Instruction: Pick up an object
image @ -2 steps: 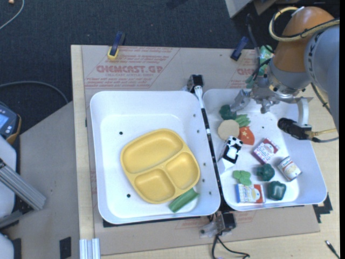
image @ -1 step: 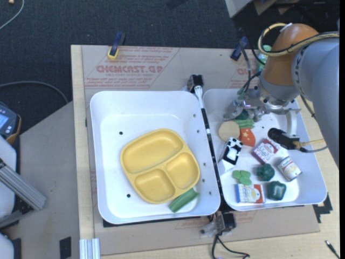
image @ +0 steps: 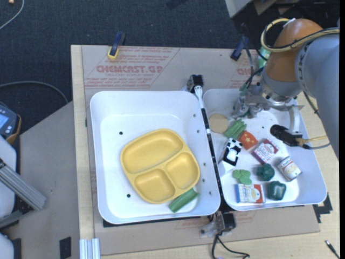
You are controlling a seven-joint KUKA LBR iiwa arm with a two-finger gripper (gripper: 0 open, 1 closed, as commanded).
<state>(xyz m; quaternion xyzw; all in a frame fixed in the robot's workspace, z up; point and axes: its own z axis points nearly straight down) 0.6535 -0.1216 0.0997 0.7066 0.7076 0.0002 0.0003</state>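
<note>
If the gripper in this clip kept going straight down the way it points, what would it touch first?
Most likely the green vegetable piece lying just below the gripper in the right bin, near the tan round piece. Depth is hard to judge from this slanted view, so it could land on bare bin floor beside it.

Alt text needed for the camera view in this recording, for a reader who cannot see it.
A grey robot arm reaches from the right, its gripper low over the back of the right bin, which holds small toy foods and packets. The left bin holds a yellow divided tray with a green vegetable at its front edge.
</note>
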